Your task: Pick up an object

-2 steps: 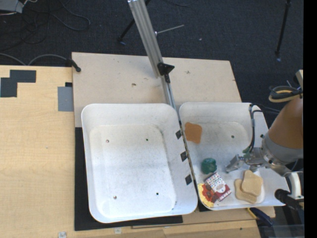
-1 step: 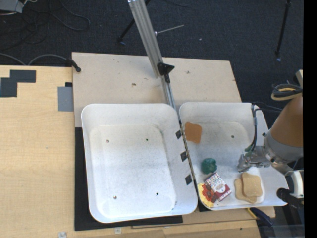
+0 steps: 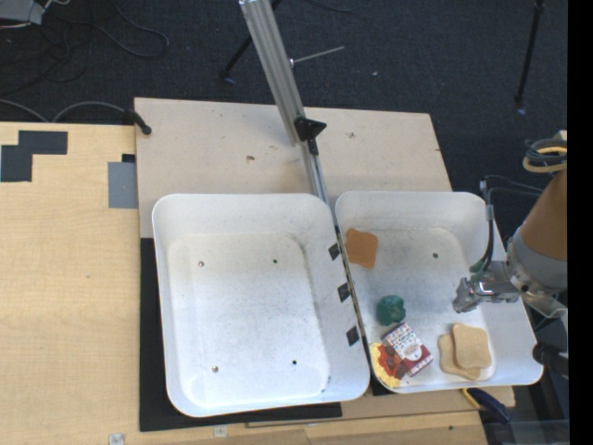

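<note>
The right bin [image 3: 408, 207] holds several small objects. An orange-brown flat square [image 3: 361, 247] lies by its left wall. Near the middle sits a green lump [image 3: 390, 309]. Just below it, a red and white packet [image 3: 406, 349] lies over a yellow and red item [image 3: 384, 363]. A tan, toast-like piece [image 3: 468, 349] rests in the front right corner. My gripper [image 3: 474, 295] hangs over the bin's right side, just above the tan piece and to the right of the green lump. Nothing shows in its grasp.
The left bin [image 3: 241, 216] stands beside the right one, with black clips [image 3: 344, 291] on the shared wall. A slanted aluminium bar [image 3: 283, 82] rises behind the bins. The grey and orange arm [image 3: 547, 239] enters from the right edge.
</note>
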`<action>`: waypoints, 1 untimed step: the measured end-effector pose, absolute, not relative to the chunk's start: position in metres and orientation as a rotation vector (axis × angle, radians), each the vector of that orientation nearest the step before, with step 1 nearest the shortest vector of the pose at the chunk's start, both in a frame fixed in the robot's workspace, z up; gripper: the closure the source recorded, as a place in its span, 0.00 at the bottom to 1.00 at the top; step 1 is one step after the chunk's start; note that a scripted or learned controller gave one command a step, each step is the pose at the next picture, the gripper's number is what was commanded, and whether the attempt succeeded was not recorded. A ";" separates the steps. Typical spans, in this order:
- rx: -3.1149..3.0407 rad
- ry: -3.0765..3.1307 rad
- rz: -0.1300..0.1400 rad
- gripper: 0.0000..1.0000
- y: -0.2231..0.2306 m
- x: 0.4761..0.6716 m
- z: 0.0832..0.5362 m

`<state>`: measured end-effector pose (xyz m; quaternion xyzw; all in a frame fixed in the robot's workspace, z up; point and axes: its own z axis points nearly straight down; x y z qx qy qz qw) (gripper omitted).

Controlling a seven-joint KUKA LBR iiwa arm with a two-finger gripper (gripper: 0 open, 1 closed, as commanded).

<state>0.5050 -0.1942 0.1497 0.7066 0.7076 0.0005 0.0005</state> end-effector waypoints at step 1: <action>2.219 2.221 0.001 1.00 -0.200 0.506 0.193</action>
